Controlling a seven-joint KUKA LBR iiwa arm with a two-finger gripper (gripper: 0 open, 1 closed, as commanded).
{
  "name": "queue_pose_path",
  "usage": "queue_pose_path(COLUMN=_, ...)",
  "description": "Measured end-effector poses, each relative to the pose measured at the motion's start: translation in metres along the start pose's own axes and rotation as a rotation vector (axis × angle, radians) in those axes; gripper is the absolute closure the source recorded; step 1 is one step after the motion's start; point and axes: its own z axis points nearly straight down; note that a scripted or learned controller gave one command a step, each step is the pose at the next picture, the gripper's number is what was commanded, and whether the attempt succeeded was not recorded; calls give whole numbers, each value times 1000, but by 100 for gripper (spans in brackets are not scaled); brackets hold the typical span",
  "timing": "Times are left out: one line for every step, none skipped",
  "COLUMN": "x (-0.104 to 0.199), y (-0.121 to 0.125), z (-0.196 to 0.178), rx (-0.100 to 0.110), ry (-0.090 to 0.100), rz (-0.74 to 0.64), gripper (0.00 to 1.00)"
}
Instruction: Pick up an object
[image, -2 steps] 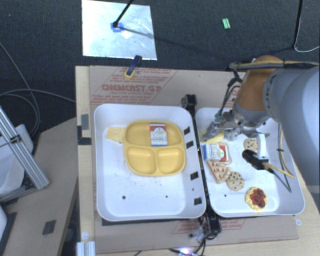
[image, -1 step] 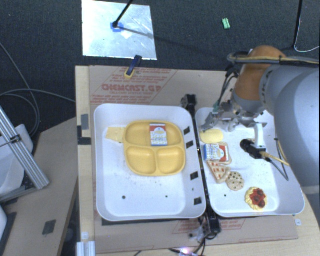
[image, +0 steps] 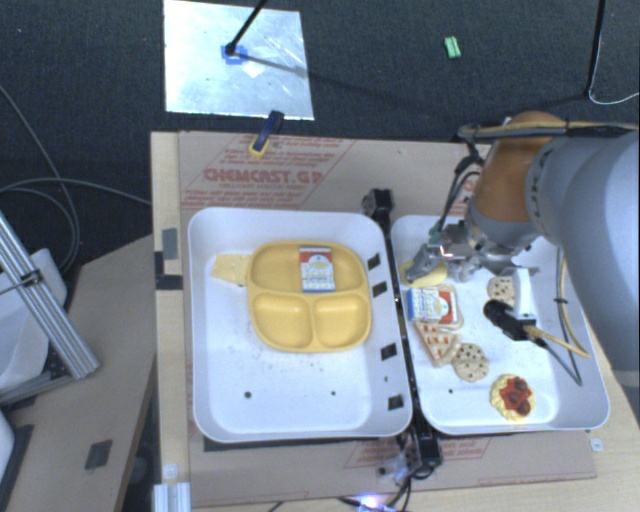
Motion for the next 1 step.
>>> queue_pose_path(x=-5, y=31, z=-1, rx=-6, ry=0, rz=-5, gripper=0)
